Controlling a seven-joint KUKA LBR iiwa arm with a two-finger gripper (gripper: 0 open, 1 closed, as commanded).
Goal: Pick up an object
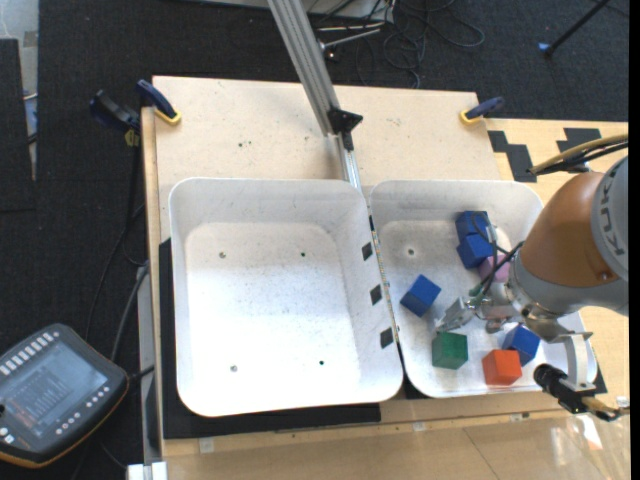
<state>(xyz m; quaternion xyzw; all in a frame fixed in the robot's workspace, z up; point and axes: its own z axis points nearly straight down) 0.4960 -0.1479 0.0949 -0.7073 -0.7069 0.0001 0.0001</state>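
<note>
My gripper (460, 315) hangs low in the right bin (400, 218), reaching in from the right under the orange-banded wrist. Its tip sits between a blue cube (421, 295) to its upper left and a green cube (450, 351) just below it, close to both. An orange-red cube (502, 367) and a smaller blue cube (521, 344) lie near the bin's front right corner, beside the arm. A dark blue block (473, 238) with a purple piece (483, 260) under it rests toward the back of the bin. I see nothing held.
The left bin (190, 268) stands beside the right one, sharing a middle wall. A slanted metal pole (305, 53) rises behind the bins. Clamps (158, 103) hold the board's back corners. A teach pendant (50, 393) lies at lower left.
</note>
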